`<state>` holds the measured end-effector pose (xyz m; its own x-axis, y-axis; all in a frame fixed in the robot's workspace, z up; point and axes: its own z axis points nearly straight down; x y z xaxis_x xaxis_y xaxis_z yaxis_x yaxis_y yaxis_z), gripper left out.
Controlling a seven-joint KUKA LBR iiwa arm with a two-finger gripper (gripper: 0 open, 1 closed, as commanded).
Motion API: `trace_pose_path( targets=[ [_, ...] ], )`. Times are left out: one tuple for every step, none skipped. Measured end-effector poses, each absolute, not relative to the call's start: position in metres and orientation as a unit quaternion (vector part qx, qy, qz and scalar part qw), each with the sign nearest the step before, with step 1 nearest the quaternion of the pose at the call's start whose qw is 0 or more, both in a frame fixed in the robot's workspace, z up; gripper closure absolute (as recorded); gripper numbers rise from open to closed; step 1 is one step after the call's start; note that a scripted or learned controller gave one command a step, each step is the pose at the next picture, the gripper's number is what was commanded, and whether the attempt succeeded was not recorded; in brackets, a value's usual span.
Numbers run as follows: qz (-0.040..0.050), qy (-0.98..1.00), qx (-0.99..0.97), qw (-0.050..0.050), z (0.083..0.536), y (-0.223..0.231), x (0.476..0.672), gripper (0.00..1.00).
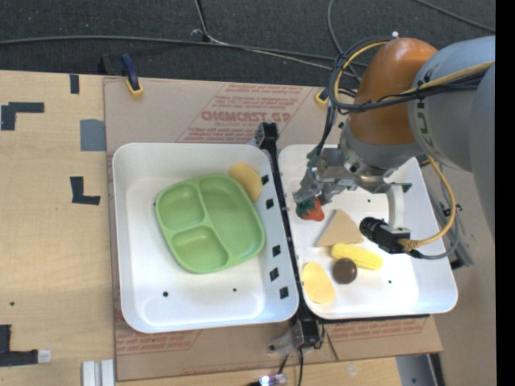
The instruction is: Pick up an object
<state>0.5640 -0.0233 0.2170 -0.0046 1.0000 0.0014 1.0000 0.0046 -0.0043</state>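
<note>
Two white bins sit side by side on the bench; the left bin [137, 240] holds two things — one green divided tray [209, 223] with three compartments, lying flat near the middle, and one pale yellow lump [247, 178] touching the tray's far right corner, close to the divider between the bins.

The right bin [426, 292] holds five loose things; one small red-orange piece with a green top [311, 211] near the left wall; one tan wedge [340, 230] just right of it; one yellow corn cob [359, 256] below the wedge; one dark brown ball [345, 272] touching the cob's near side; one pale yellow oval [317, 284] at the near left, beside the ball.

The gripper [310, 193] hangs over the far left part of the right bin, its tip right at the red-orange piece — whether the fingers are parted or closed cannot be told, nor whether they grasp that piece. The grey arm with its orange band [394, 87] covers the bin's far right side; cables loop around it.
</note>
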Motion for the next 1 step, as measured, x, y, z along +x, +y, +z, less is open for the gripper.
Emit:
trace_pose_path(
  targets=[
    [0.001, -0.709, -0.706, 0.002, 0.2173, 0.0144, 0.5351, 1.0]
  ],
)
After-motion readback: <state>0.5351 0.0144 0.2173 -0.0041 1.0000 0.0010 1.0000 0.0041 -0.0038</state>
